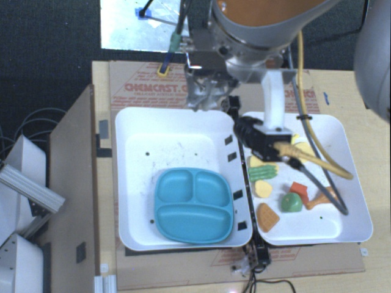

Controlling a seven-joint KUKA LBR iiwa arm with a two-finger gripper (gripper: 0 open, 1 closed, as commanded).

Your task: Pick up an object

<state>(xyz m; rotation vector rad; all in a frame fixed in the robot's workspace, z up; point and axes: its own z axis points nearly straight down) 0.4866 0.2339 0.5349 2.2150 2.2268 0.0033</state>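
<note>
White plastic bins, two side by side. The L bin [140, 145] has one blue divided plate [194, 205] lying flat at its 6 o'clock end, w/ the rest of the floor bare. The R bin [324, 224] holds the small toy food, bunched toward its 9 o'clock wall: a green ridged veg [263, 172], a yellow round piece [263, 190] just below it and a tan biscuit-shaped piece [267, 216] at approx 7 o'clock. Nearer centre are a green ball [292, 202], w/ a red block [299, 188] touching it at 12 o'clock and an orange carrot-like piece [317, 200] at its 3 o'clock.

The gripper [211, 101] hangs over the L bin's 12 o'clock rim, near the 1 o'clock corner and well apart from every obj. Can't tell if it's open or closed, as the metal there is a blur. No obj visibly in it.

Judgement: no pick has begun. The plate is broad and flat, so it's likely a poor fit for a 2-finger grab unless taken by the rim. The toys are chunkier, prob easier. But they sit close together, so a descent there risks nudging neighbours.
</note>
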